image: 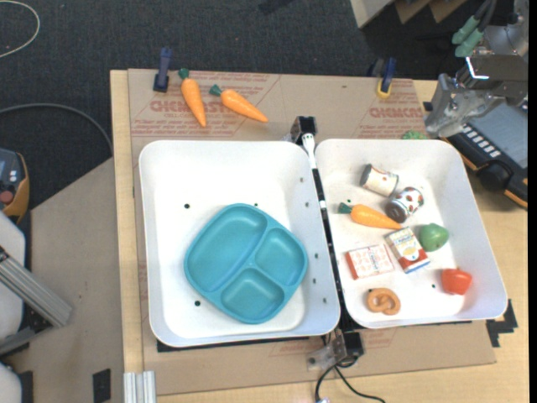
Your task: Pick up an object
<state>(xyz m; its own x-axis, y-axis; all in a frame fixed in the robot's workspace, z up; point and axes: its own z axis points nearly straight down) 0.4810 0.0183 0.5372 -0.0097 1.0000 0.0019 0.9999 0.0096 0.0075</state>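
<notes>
The right bin holds several small items: a tilted can, a dark round toy, an orange carrot, a green fruit, a small juice carton, a red-and-white box, a red piece and a pretzel. My gripper hangs past the bin's far right corner, outside the rim and well away from all of them. Nothing is visible in its grasp.
The left bin carries a blue divided plate. Two more carrots lie on the cardboard behind the left bin. Clamps stand at the bench's back edge, and dark equipment sits to the right of the bins.
</notes>
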